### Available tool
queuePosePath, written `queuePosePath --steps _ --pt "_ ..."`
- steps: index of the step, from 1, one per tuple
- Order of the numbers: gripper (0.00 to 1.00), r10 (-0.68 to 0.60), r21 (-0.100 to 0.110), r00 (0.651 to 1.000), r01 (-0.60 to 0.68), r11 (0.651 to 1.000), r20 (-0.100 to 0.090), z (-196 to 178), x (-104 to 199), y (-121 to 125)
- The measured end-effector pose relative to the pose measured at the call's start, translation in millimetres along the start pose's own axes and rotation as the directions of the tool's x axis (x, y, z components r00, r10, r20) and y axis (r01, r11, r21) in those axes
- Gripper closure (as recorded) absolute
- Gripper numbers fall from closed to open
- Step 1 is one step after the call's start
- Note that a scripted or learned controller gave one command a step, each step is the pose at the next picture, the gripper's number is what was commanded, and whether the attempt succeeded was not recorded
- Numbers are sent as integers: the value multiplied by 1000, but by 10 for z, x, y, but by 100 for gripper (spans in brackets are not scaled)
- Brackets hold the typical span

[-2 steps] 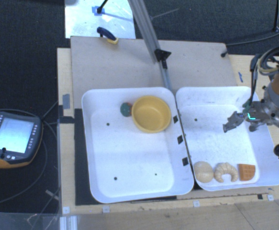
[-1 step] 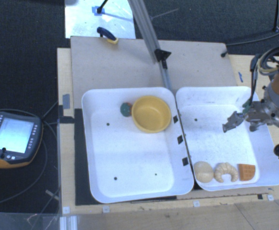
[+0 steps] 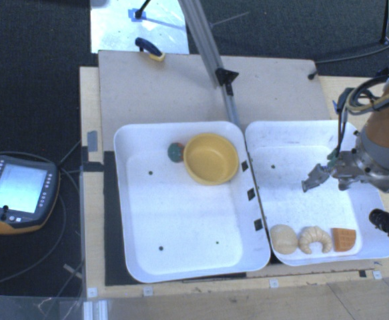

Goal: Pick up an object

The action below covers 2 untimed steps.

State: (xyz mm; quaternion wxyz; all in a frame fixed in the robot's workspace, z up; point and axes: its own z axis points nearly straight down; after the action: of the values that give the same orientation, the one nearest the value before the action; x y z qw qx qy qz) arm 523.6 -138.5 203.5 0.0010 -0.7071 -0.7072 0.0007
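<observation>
Along the near wall of the right bin (image 3: 294, 135) lie three small food-like pieces in a row: a smooth, pale, rounded shell-like piece (image 3: 284, 239), a ridged, curved croissant (image 3: 315, 239) just beside it, and a flat orange wedge (image 3: 343, 239) at the right end. The gripper (image 3: 312, 180) hangs above the bare middle of that bin, well apart from the row and farther from the camera, its dark metal fingers pointing left; whether they are spread or closed cannot be told, and nothing shows between them. In the left bin (image 3: 181, 245), near its far wall, sits a glossy round yellow bowl (image 3: 211, 159), with a small dull green ball (image 3: 175, 152) touching its left side.
</observation>
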Motion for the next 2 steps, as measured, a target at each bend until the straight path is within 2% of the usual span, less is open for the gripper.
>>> queuePosePath --steps 1,2 --pt "0 0 1 1000 0 1000 0 493 -40 82" --pt "0 1 0 1000 -1 1000 0 948 -98 17"
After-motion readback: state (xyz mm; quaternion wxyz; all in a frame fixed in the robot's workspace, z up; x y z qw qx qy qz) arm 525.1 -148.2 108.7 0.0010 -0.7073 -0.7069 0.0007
